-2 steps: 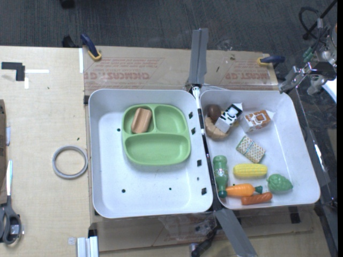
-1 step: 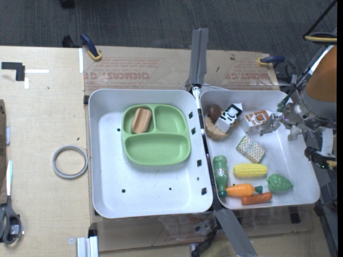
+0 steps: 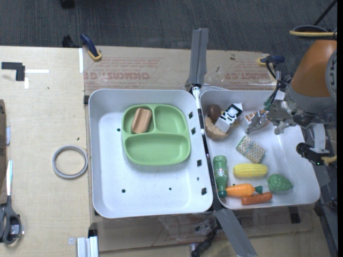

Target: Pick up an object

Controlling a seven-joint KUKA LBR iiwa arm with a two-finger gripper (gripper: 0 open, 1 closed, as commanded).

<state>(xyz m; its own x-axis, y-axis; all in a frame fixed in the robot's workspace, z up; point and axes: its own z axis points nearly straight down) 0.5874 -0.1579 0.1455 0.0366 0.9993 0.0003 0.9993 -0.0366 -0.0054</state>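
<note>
The right bin (image 3: 300, 159) holds several toy items. A black-and-white carton (image 3: 230, 115) leans by a brown piece (image 3: 214, 112) and a tan wedge (image 3: 216, 130) at the far left corner. Nearer lie a patterned pouch (image 3: 251, 149), a yellow corn cob (image 3: 250, 170), a green bottle (image 3: 220, 174), a carrot (image 3: 240, 189), a red sausage (image 3: 256, 198) and a green vegetable (image 3: 280, 183). My gripper (image 3: 257, 121) hangs low at the back of this bin, just right of the carton and above the pouch. Nothing is visibly held.
The left bin (image 3: 107, 186) carries a green divided plate (image 3: 156, 149) with a brown roll (image 3: 141, 120) in its far left compartment. On the bench to the left lie a tape ring (image 3: 69, 161) and scissors (image 3: 8, 221). A blue clamp (image 3: 91, 46) sits at the back.
</note>
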